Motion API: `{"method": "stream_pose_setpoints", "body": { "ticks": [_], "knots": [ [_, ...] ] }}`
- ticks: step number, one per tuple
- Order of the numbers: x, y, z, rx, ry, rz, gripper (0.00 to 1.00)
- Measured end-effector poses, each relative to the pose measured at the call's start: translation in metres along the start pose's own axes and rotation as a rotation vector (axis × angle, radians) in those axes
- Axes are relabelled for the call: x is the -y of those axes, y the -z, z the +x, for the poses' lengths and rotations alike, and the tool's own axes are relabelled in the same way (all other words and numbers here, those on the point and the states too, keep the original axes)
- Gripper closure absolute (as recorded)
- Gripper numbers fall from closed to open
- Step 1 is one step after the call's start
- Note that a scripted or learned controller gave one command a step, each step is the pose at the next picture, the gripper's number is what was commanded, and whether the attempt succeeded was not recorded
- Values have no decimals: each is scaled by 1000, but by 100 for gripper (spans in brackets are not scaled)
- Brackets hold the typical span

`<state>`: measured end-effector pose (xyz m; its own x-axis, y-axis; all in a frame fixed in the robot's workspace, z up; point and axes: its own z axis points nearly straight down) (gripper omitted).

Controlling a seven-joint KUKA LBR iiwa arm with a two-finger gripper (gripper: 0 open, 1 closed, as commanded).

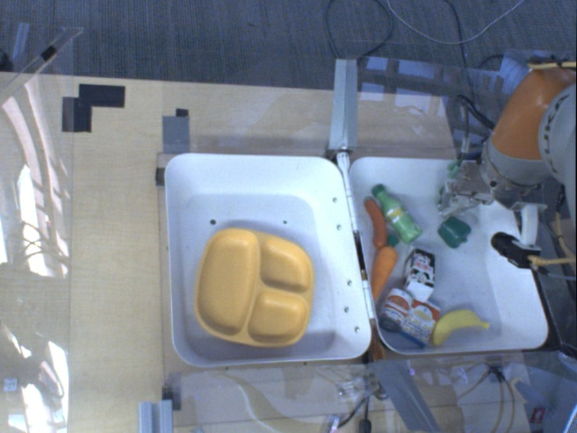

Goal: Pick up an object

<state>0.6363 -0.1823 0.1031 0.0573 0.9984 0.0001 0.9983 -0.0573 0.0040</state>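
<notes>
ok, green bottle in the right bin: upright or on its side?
On its side. The green bottle lies flat on the right bin floor, its length slanting, cap toward the far wall, beside the carrot.

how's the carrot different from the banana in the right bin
Colour: the carrot is orange, the banana yellow.
Shape: the carrot is a straight taper, the banana is curved.
Pose: the carrot lies nearly lengthwise along the bin's left wall, the banana lies across near the front edge.
Both are toy foods lying flat in the right bin, neither under the gripper.
</notes>
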Motion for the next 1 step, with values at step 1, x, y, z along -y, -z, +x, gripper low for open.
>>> {"method": "stream_pose_setpoints", "body": {
  "ticks": [1],
  "knots": [
    [-26, 32, 6, 0, -7, 1, 100]
  ]
}}
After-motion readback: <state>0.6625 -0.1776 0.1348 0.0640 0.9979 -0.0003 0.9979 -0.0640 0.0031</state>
